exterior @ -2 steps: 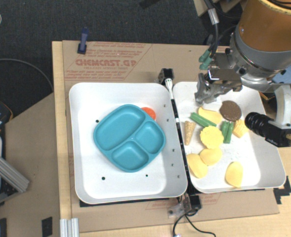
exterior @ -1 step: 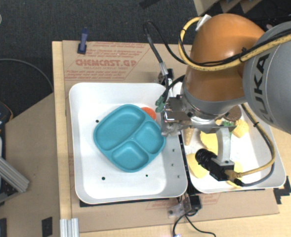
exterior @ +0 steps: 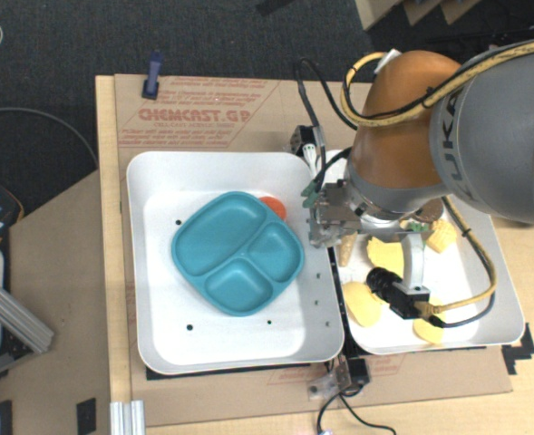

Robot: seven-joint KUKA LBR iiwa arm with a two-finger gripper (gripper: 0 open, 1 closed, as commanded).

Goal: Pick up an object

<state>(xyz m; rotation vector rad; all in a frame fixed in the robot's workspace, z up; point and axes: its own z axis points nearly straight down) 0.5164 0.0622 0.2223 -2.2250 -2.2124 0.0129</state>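
White plastic makes up two shallow bins that sit side by side on a brown board. The left bin [exterior: 149, 243] holds a teal plate [exterior: 237, 252] with three sections, lying flat near the middle. A small orange thing [exterior: 274, 207] peeks out from behind the top right edge of the plate, touching it or just beside it. The right bin [exterior: 484, 320] holds several pale yellow pieces [exterior: 368, 306]; one sits near the bottom of the bin, another near the middle, and one more lies at the right, near the arm. The big grey arm [exterior: 502, 125] with its orange band [exterior: 402, 125] reaches in from the right and hangs over the right bin. The gripper [exterior: 339, 229] points down close to the wall between the two bins, just above the yellow pieces. I cannot tell if it is gripping anything, because the arm hides it from above. A black part with wires [exterior: 398, 297] hangs under the arm over the yellow pieces.
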